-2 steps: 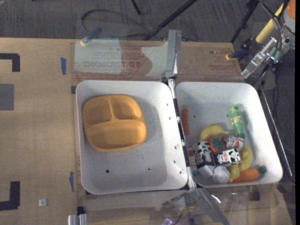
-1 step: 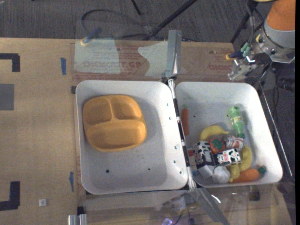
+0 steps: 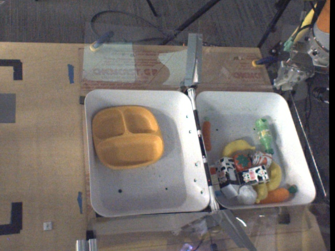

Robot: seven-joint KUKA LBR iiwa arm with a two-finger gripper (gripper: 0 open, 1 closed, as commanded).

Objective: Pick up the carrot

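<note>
carrot (image 3: 277, 195) at lower right of right bin (image 3: 238, 106), wedged against banana (image 3: 267, 184); rigid, smooth toy, grab mid-body; gripper (image 3: 288, 77) upper right, can't tell its opening

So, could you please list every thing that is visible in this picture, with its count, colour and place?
shallow white plastic bins: 2, white, side by side on the bench; left bin, right bin
orange divided plastic plate: 1, orange-yellow, upper left of the left bin
orange toy carrot with green tip: 1, orange, near right corner of the right bin
slim orange-red stick-shaped toy: 1, orange-red, left wall of the right bin
green plastic bottle: 1, green, right side of the right bin
yellow toy bananas: about 2, yellow, in the pile
black-and-white patterned cartons: 2, in the pile
blue-handled clamps: 2, far edge of the bench
gripper: 1, grey, top right, above the bench beyond the right bin
</note>
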